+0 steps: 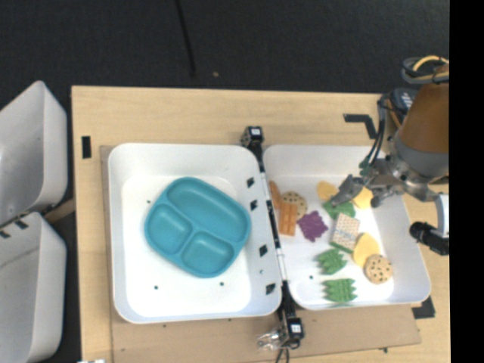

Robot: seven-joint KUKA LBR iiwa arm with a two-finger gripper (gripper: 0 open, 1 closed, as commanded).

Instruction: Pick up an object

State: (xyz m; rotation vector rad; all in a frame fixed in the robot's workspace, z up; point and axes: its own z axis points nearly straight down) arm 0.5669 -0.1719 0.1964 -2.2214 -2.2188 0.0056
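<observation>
Green toy (pixel 339 290) lies well below gripper (pixel 349 196) in right bin (pixel 412 293).

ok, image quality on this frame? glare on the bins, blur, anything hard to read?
Camera view: lighting is even and soft; the left bin is bright white but not blown out, and the blue tray reads clearly. The small food toys in the right bin are low in detail. The gripper looks slightly soft against them. Shadows are faint.

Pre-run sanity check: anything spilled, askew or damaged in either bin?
Nothing stands out. The blue three-compartment plastic plate lies flat in the left white bin; the small toy food pieces all sit inside the right white bin.
</observation>
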